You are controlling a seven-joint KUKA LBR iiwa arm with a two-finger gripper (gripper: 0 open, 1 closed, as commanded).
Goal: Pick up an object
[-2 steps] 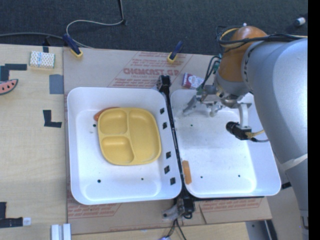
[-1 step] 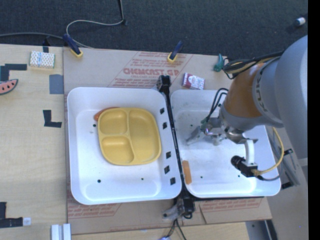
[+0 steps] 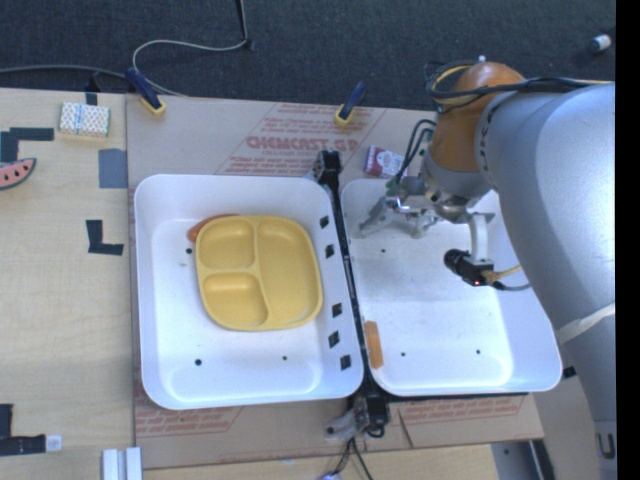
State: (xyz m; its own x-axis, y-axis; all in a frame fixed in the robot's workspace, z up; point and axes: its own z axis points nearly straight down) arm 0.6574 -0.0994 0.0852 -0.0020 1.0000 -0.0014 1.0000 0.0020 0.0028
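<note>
Two shallow white bins sit side by side on a cardboard sheet in the middle of the frame. The left bin (image 3: 160,298) holds a yellow divided plate (image 3: 258,271) with three compartments, lying flat in the bin's upper-middle part. A small reddish object (image 3: 196,230) peeks out from under the plate's upper left edge; what it is cannot be told. An orange object (image 3: 373,343), small and elongated, lies in the right bin (image 3: 450,348) close against its left wall, toward the lower part of the frame.

The grey arm (image 3: 560,198) comes in from the right of the frame, its orange band (image 3: 462,128) at the upper right. The gripper (image 3: 405,211) hangs over the upper left part of the right bin, well apart from the orange object and from the plate. Its metal fingers (image 3: 373,218) look spread partly apart, with nothing visible between them.

Above the bins, a small red-and-white packet (image 3: 380,160) lies on the cardboard just beside the gripper. Two blue and yellow clamps (image 3: 146,90) grip the cardboard's upper edge. On the wooden table (image 3: 60,268) at the left of the frame sit a small patterned block (image 3: 84,119), a watermelon slice toy (image 3: 14,173) and several black tape marks (image 3: 98,238).
</note>
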